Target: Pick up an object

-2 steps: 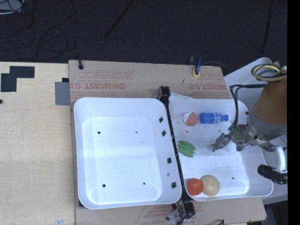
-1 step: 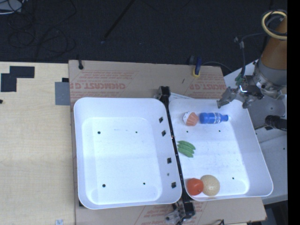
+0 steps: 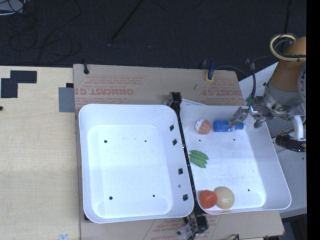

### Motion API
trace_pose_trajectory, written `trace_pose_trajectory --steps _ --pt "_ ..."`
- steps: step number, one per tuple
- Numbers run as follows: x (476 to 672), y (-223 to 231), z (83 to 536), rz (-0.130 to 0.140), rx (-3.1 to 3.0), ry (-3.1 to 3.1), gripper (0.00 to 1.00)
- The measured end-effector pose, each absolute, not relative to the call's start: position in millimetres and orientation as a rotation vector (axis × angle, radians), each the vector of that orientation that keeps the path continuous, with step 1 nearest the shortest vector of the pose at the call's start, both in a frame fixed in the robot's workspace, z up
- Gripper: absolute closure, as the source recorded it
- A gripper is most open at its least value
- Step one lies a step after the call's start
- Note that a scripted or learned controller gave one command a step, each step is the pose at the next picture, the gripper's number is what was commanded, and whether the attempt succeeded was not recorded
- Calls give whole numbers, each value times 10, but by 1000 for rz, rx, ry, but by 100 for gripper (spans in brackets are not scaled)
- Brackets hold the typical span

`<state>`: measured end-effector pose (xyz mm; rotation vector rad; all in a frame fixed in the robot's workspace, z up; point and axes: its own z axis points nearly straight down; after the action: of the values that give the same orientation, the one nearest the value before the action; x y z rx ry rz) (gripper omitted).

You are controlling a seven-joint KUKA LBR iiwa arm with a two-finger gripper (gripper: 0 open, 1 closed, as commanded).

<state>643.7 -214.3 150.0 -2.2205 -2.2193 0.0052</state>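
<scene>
Over in the right bin [image 3: 260, 179], near its far edge, I see a small blue thing [image 3: 224, 126] lying on its side, and my gripper [image 3: 240, 115] is right at its right end, touching it or nearly so. Beside the blue thing sits a little orange and white piece [image 3: 203, 127], a green pod [image 3: 199, 158] lies near the middle divider, and a red ball [image 3: 207, 199] and a tan ball [image 3: 225, 197] sit touching each other in the near corner. I think the blue thing looks like a hard plastic toy, light and a bit slippery, so I would pinch it across its short middle, not at the round ends. One thin gray finger [image 3: 238, 116] sticks out toward it, but I cannot tell if the gripper is spread or closed, because it is small and blurry. Most of the arm [image 3: 287, 79] is cut off at the side. The left bin [image 3: 95, 124] is white with a few dark dots.
</scene>
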Motion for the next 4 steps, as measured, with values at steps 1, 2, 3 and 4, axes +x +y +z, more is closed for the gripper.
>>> trace_pose_trajectory --steps 1,2,3,4 --pt "6200 -2119 1251 5 -2217 -2219 0" --pt "6269 -2141 1524 -1 -2221 -2223 0" --pt "6262 -2147 1612 2 -2219 -2223 100" --pt "6460 -2143 2671 -7 -2226 -2231 100"
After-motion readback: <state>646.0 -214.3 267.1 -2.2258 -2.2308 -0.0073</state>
